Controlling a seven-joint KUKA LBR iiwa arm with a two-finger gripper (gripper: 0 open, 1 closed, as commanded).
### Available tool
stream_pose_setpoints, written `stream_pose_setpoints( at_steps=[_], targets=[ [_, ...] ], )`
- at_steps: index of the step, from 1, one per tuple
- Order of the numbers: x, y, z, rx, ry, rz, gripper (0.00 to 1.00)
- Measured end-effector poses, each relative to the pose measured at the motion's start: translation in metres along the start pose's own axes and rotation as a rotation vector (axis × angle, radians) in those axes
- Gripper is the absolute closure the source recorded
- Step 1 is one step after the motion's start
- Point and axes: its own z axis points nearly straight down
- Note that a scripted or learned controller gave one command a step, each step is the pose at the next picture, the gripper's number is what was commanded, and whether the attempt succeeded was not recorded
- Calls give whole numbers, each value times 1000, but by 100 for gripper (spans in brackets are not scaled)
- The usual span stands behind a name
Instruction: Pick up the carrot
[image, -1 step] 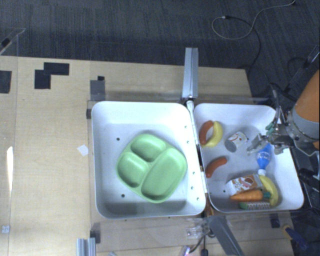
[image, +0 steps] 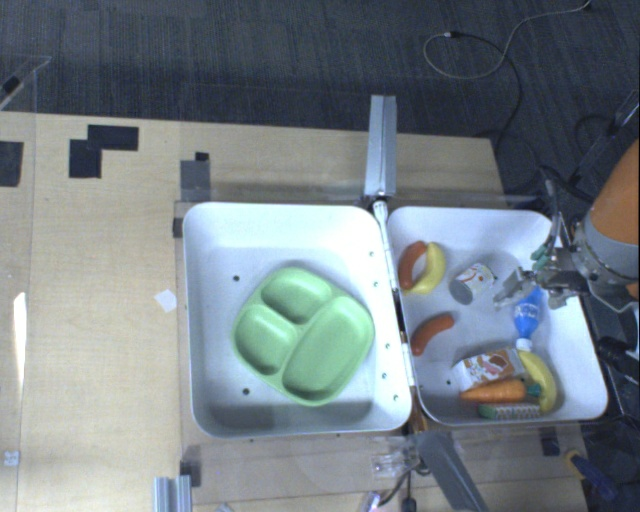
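Note:
The carrot (image: 497, 392) is orange and lies flat near the front wall of the right bin (image: 500, 217). It rests against a small juice carton (image: 484, 368) and a yellow banana (image: 541, 380). My gripper (image: 535, 277) hangs over the right side of that bin, just above a blue-and-white bottle (image: 527, 318). It is well behind the carrot and apart from it. Nothing of the carrot is between its jaws.
The right bin also holds a second banana beside a red piece (image: 424, 267), a grey can (image: 471, 281) and a red sausage (image: 431, 332). A green divided plate (image: 304, 335) lies in the left bin (image: 220, 260). A metal post (image: 380, 150) stands behind the bins.

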Motion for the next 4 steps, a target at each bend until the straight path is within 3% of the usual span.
stream_pose_setpoints(
  at_steps=[1, 2, 3, 4],
  targets=[
    [-29, -16, -3, -2, 0, 0, 0],
    [-29, -16, -3, -2, 0, 0, 0],
    [10, -36, -41, -3, 0, -17, 0],
    [63, 18, 30, 0, 0, -118, 0]
  ],
)
